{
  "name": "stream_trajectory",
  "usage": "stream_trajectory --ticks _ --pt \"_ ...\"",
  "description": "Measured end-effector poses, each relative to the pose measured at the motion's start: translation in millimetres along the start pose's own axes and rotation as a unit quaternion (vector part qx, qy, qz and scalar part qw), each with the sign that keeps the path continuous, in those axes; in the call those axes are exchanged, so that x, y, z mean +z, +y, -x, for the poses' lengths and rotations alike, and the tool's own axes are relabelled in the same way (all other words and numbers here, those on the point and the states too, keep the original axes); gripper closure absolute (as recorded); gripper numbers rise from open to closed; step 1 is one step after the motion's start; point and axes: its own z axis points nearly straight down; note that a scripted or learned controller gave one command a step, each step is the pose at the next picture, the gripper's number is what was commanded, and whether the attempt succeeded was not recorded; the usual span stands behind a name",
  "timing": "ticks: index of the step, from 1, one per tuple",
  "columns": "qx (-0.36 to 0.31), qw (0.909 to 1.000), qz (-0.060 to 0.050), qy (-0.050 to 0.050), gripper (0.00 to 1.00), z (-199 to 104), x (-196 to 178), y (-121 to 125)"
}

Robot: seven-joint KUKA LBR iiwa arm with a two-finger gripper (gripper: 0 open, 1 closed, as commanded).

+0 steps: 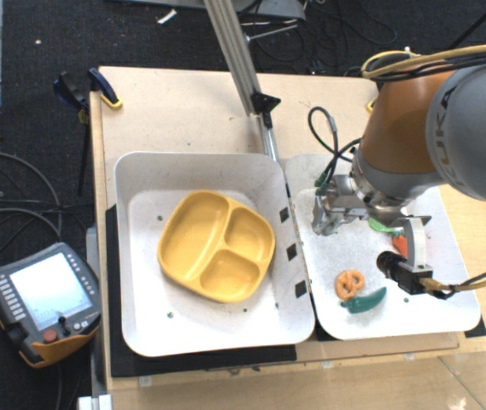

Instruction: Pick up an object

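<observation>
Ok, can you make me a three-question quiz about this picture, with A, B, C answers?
1. Where is the yellow plate?
A. In the left bin
B. In the right bin
C. On the floor

2. How many sections does the plate have?
A. One
B. Three
C. Five

3. Is the orange pretzel toy being held?
A. Yes, high in the air
B. No, it lies on the bin floor
C. Yes, by a person

Answers:
1 A, it sits in the left bin.
2 B, ridges split it into three.
3 B, it lies in the right bin beside a green toy, below the claw.
</observation>
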Motion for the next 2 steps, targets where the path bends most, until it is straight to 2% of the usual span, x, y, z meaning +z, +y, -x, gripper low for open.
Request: stream_trajectory --ticks 1,2 --pt "0.0 1.0 0.001 0.0 1.0 -55 -8 29" --pt "0.001 1.0 0.001 -0.001 1.0 -96 0 63"
